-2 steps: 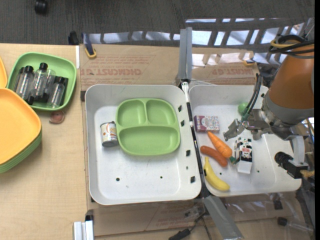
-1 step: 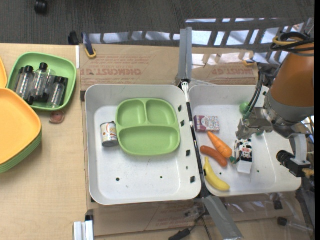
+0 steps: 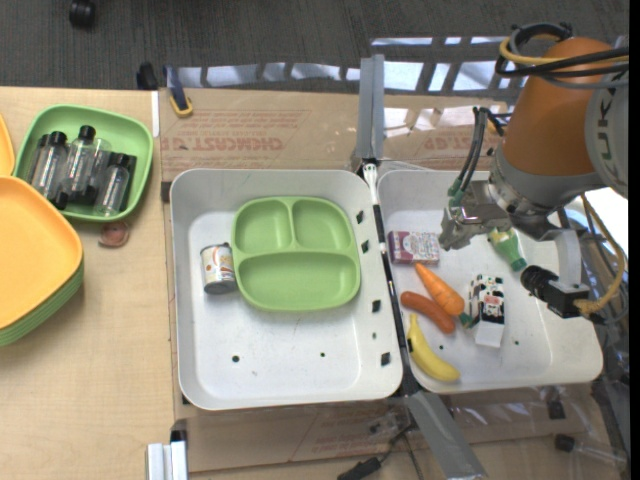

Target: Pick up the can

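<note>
Gripper (image 3: 462, 230) over right bin; whether it's parted or closed, can't tell. Can (image 3: 217, 268) lies well off to its far side in left bin, touching green tray (image 3: 296, 253). Risk: long crossing, tray edge may block grasp, can rolls

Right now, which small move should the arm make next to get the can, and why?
Probably travel left across the divider toward the can. The gripper hangs over the right bin, near the carrots, while the can lies on its side in the left bin, just left of the green plate.
</note>
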`<state>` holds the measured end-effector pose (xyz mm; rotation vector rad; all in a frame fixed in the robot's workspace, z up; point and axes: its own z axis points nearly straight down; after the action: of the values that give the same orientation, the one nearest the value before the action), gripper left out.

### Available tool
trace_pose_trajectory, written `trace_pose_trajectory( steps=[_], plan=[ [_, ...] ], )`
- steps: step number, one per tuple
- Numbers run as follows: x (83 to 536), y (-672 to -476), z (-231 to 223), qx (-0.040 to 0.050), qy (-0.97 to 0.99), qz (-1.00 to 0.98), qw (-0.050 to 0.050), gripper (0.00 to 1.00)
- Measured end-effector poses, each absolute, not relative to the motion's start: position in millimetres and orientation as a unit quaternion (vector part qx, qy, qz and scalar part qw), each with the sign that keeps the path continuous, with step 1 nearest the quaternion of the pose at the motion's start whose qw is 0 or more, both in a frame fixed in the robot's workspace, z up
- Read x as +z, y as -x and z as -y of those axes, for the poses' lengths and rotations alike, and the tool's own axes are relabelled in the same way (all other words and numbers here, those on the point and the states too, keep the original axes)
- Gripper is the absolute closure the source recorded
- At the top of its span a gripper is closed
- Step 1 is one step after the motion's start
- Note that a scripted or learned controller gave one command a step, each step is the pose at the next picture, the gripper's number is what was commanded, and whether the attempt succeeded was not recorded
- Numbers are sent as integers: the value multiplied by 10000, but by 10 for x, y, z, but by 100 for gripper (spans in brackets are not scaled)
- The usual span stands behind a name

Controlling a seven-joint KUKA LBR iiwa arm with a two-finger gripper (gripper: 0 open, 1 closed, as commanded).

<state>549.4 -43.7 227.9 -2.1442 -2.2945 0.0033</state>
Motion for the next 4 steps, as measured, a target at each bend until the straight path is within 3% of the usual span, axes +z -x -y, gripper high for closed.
trace_pose_trajectory(
  steps=[1,3,4],
  plan=[
    [2386,-5471,309,15,7467,6652,3,100],
    [2424,-6111,976,12,7129,7013,-2,100],
    [1899,-6032,494,21,7214,6925,13,100]
  ],
)
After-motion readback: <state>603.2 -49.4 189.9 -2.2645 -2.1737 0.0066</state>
